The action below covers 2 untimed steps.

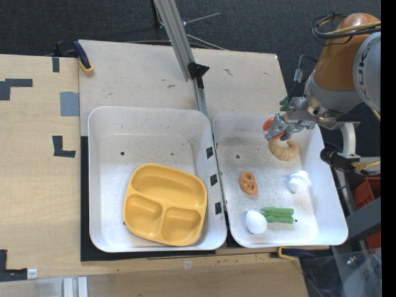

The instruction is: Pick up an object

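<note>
Camera view, looking down on the bench [37,166] and both bins. My arm [346,60] comes in from the right, orange band up top, grey wrist below, and my end effector [281,129] hangs low over the far end of the right bin [328,228]. Directly under it sits a tan, ring-shaped pastry [284,150], touching or very nearly touching the tip; from this angle I cannot tell which. There is a spot of red at the tip, too small to make out. Whether I am open or clamped on anything, I cannot tell: the wrist hides it.

Further along the right bin, an orange pretzel [248,182] lies near the middle, apart from the pastry. A white crumpled lump [299,181] rests toward the right wall, level with the pretzel. At the near end a white egg-shaped object [255,221] sits just beside a green bean pod [278,215], the two about touching.

Over in the left bin [105,129], a yellow divided plate [164,204] lies flat in the near right corner, three compartments showing, its edge close against the wall shared with the right bin.

A slanted grey metal bar [179,36] runs from the top of the picture down to the seam between the bins. A yellow-and-blue clamp [83,57] sits at the far left corner of the pale board behind the bins.
</note>
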Each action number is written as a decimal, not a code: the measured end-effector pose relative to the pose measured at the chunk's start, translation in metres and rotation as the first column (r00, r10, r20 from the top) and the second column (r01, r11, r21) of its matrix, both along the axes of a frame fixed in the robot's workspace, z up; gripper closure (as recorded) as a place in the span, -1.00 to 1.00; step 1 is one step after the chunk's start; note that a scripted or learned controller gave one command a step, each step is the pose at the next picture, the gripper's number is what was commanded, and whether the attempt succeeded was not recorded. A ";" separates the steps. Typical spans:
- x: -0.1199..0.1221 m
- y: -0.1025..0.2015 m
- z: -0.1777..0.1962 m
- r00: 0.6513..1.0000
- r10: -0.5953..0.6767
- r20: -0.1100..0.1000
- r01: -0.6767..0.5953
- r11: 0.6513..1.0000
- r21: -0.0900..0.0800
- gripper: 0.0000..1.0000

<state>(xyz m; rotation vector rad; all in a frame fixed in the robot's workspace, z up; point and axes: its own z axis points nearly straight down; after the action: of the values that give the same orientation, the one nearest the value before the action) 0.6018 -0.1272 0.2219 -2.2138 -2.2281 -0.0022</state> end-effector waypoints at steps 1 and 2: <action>0.010 0.059 0.001 1.000 0.001 -0.001 -0.001 1.000 0.000 1.00; 0.010 0.119 0.011 1.000 0.002 -0.002 -0.002 1.000 0.001 1.00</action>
<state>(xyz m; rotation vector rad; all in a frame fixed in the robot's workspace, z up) 0.6113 -0.0080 0.2329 -2.2106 -2.2288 -0.0017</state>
